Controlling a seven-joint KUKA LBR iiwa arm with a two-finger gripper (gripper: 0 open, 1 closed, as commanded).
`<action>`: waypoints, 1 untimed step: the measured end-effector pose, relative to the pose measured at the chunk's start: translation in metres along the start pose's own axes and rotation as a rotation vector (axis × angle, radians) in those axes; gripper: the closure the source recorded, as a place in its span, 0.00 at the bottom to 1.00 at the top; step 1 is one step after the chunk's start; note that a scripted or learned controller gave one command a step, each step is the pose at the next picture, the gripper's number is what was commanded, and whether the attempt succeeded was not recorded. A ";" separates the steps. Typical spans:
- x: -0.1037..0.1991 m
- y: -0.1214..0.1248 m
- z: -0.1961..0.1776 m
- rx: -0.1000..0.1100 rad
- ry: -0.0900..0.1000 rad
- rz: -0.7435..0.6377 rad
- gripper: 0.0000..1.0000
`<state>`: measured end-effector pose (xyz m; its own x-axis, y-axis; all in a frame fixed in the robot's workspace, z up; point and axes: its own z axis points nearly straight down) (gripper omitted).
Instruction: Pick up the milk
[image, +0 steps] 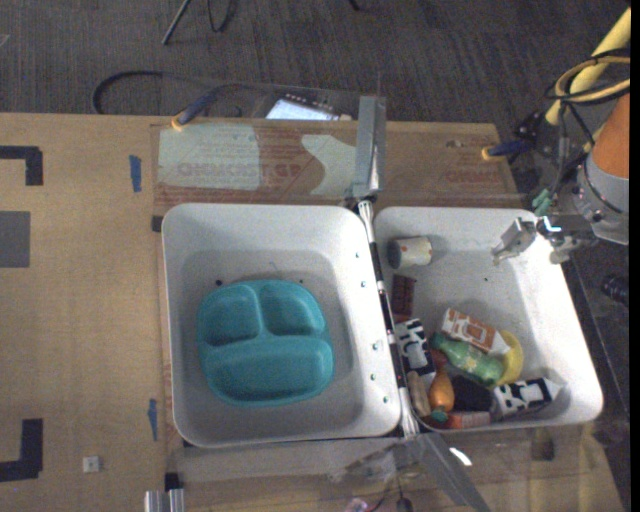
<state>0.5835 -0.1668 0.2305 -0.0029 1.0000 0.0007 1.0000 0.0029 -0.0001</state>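
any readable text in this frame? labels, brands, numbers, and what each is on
Nothing reads cleanly.
Cardboard sheet behind the left bin: large printed letters, upside down and washed out, not legible.
Cardboard behind the right bin: faint print, too blurred to read.
Black-and-white milk carton: cow-patch pattern, no legible words.
Orange-and-white carton: label too small to read.
Green bottle: no readable label.
Teal divided plate: no text.

The teal tray (264, 340) looks like smooth matt plastic; both white bins (190, 240) look plastic; the tabletop (80, 300) is matt cardboard-brown.
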 end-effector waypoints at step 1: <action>-0.008 -0.014 0.144 -0.005 -0.002 -0.206 0.00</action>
<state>0.5693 -0.1743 0.0861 -0.2073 0.9783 -0.0016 0.9783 0.2073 0.0045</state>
